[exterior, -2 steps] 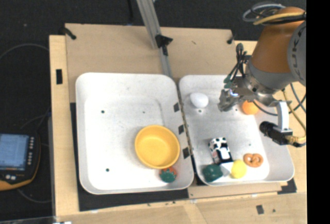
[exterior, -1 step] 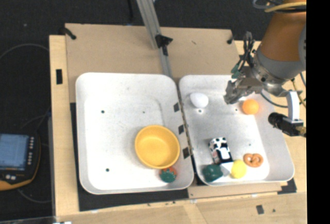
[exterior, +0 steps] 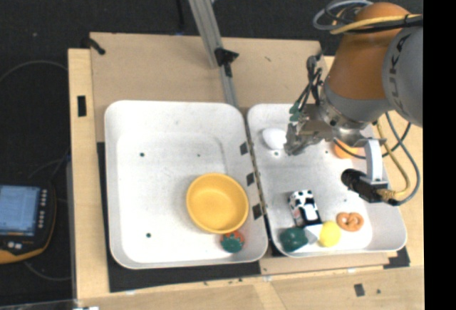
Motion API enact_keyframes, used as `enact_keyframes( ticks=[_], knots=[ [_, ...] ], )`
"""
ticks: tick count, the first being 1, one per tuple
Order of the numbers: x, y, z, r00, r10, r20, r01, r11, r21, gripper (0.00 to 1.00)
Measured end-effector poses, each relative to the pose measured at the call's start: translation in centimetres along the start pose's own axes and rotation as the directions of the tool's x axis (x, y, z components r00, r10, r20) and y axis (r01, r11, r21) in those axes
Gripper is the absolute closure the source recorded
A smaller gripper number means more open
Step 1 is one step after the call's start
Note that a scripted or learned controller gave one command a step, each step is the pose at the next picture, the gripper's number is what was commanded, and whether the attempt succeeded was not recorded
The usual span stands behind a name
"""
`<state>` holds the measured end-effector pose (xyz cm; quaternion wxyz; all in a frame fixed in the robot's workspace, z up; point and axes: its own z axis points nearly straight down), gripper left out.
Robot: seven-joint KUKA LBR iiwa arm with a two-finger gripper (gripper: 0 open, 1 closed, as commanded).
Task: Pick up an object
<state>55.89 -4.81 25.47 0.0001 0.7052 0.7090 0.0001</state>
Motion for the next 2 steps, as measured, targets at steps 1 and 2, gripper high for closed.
enact_keyframes(
  ticks=[1,2],
  knots=[
    [4.7,-1.5,1.3,1.000,0.000,0.000,0.000,1.000,0.000,1.00],
    [10.2,-2.8,0.4,1.000,-0.004,-0.003,0.004,1.000,-0.001,1.00]
  ],
)
